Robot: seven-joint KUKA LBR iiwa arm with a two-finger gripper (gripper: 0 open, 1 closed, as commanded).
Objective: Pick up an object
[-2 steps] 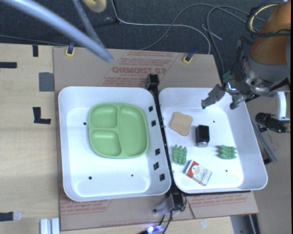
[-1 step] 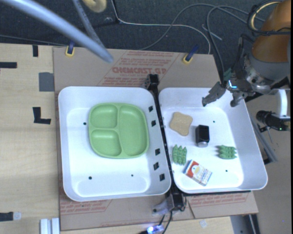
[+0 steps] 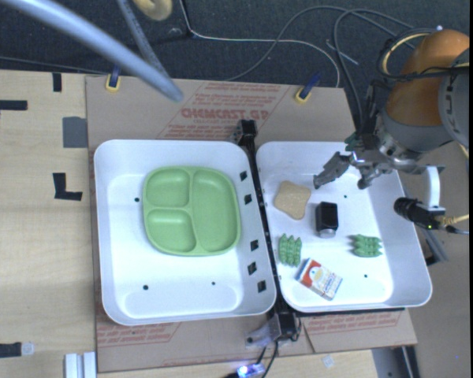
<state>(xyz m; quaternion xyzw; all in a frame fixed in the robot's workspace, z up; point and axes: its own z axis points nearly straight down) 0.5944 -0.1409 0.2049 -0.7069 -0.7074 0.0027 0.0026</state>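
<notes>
A green divided plate [image 3: 192, 210] is lying in the left bin [image 3: 110, 211], well to the left of the black block [image 3: 326, 218], which serves here as the landmark in the right bin [image 3: 410, 282]. Just left of the block a tan, bread-like piece [image 3: 292, 199] is resting; below and left of it a small green studded piece [image 3: 289, 249] is sitting, and below the block a small red-and-white carton [image 3: 318, 279] is lying flat. Right of the block and a little lower, a second green studded piece [image 3: 366, 246] is lying alone. Above and right of the block the gripper [image 3: 346, 172] is hovering with its jaws spread apart and nothing between them. The block, nearest the jaws, looks light, rigid and probably smooth-sided; gripping across its narrow width, squarely at mid-length, seems safest against slipping.
</notes>
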